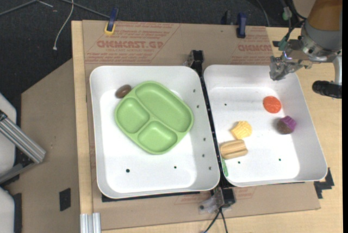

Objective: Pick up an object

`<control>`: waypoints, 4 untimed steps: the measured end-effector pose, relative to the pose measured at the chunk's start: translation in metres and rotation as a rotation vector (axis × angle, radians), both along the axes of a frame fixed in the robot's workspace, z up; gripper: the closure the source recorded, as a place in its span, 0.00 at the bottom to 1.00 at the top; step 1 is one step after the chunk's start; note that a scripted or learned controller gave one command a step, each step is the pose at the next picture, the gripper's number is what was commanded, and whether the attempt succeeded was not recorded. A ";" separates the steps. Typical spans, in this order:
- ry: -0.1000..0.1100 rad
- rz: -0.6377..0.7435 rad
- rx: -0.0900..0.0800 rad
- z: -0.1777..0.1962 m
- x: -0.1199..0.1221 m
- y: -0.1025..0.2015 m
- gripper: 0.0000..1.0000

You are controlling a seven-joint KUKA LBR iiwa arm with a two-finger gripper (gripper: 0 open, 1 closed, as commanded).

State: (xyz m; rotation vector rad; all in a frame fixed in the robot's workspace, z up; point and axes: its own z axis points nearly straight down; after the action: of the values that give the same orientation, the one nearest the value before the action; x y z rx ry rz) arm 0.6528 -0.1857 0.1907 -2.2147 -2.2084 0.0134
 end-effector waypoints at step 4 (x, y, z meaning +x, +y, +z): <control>-0.013 0.005 -0.003 -0.107 -0.006 0.004 0.00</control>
State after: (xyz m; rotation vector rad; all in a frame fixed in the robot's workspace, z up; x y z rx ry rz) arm 0.6471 -0.1815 0.0841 -2.2175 -2.2212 0.0028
